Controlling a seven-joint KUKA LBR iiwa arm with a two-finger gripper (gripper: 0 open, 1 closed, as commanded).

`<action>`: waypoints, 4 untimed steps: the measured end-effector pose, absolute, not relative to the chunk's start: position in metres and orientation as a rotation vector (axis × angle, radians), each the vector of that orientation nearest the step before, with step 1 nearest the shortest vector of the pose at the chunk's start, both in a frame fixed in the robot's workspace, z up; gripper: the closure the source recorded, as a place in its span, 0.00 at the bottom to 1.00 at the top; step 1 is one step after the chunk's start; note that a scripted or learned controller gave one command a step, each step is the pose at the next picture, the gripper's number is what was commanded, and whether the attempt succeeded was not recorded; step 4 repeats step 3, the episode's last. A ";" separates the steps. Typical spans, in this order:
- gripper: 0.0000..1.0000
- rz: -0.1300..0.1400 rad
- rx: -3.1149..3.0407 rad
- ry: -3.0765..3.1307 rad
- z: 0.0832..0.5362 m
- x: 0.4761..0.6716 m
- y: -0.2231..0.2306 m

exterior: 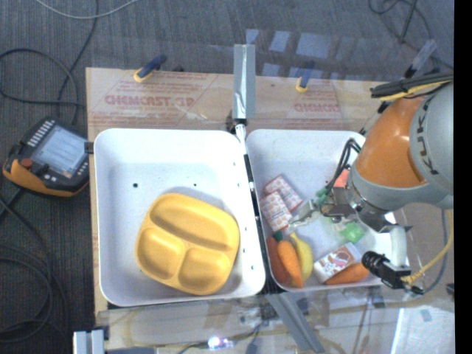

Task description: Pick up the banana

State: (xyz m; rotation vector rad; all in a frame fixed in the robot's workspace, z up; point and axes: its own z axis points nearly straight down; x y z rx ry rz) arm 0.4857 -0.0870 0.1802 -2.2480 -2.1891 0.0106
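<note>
Right bin (295,142): banana (302,252) below fingers (304,214)

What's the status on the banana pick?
Gripper low in right bin, nothing seen between fingers. Banana lying at bin's front, not picked up. Carrot touching its left side, packets just behind.

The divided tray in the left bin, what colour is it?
Yellow; the divided tray shows plainly in the camera view.
</note>
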 end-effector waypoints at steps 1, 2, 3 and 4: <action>0.00 -0.008 -2.359 -2.080 0.088 0.488 -0.125; 1.00 -0.007 -2.357 -2.086 0.095 0.490 -0.125; 1.00 0.016 -2.830 -1.362 0.180 0.491 -0.066; 1.00 0.016 -2.830 -1.362 0.180 0.491 -0.066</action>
